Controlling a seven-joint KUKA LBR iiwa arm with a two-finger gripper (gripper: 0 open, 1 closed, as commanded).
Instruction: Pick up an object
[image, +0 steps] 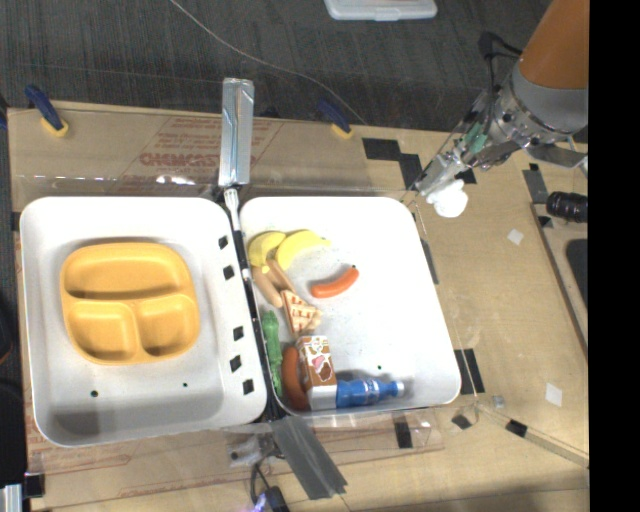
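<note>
- The bench (500, 300) is a pale wood board with black tape marks, set over a dark floor along the top of the view; blue clamps (45, 108) grip its far edge.
- The left bin (40, 300) holds a yellow divided tray (130, 300).
- The right bin (410, 300) carries a crowd of objects along its left and near sides.
- The arm (550, 60), grey with an orange band, reaches in at the upper right, above the bench and beyond the right bin's far corner.
- The gripper (445, 185) points down-left with a white rounded thing at its tip; whether its fingers are spread or closed cannot be told.
- A blue bottle (368, 390) lies on its side by the near wall.
- A yellow banana-like piece (290, 245) sits near the far left, touching an orange sausage-shaped toy (333, 283).
- A small carton (318, 360) stands beside a green strip (271, 340).
</note>
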